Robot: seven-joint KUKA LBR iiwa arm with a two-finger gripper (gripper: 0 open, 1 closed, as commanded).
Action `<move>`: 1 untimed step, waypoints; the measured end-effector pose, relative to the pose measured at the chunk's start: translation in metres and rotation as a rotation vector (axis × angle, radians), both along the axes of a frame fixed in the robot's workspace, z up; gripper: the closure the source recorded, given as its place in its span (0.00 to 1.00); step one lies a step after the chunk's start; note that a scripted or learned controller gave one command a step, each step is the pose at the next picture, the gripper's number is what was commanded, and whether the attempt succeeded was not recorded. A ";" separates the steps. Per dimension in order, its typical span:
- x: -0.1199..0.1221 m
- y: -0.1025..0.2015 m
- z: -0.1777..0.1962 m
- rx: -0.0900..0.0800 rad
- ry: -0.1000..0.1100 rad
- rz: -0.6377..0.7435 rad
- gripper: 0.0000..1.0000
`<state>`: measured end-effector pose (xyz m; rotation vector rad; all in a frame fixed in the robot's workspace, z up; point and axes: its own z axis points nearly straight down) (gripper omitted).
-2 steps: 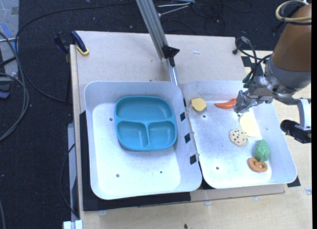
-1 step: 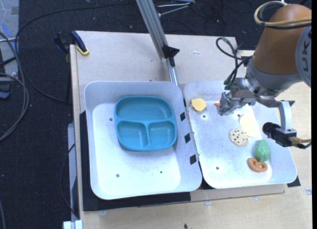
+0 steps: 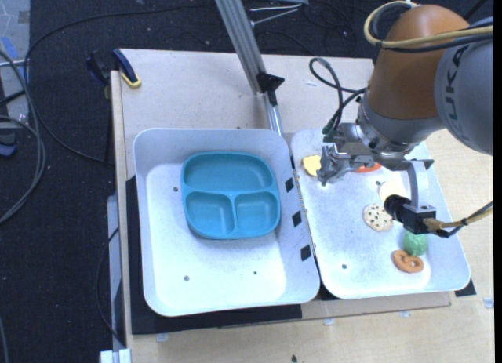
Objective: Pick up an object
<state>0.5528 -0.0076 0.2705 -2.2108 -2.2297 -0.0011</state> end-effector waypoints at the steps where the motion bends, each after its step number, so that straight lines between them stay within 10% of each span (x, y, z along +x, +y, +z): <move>1: -0.008 0.061 -0.018 0.000 0.002 0.001 1.00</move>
